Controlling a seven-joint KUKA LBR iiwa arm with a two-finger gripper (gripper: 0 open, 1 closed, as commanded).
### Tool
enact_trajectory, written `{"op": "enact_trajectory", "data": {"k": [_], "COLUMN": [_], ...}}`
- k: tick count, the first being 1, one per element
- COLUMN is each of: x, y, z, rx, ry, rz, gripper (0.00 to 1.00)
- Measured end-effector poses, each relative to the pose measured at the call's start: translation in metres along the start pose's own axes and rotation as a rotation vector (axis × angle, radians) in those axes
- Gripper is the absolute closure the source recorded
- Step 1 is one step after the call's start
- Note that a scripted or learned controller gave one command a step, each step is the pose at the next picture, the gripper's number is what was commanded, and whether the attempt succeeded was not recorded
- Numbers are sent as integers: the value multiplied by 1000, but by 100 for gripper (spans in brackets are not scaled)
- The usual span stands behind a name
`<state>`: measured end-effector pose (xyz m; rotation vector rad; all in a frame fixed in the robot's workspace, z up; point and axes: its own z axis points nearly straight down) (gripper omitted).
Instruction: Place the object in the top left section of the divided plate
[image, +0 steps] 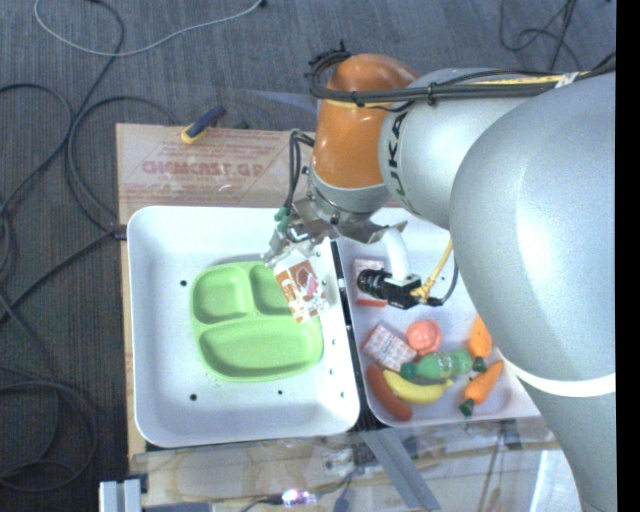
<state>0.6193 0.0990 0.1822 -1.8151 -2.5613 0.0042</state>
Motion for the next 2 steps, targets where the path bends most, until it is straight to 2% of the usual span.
{"op": "enact_trajectory", "data": {"k": [1, 2], "x": [10, 119], "y": [24, -1], "z": [58, 41], "rx": [-26, -1], "ry": [-8, 0], "rz": [-224, -286], "gripper": [100, 100]}}
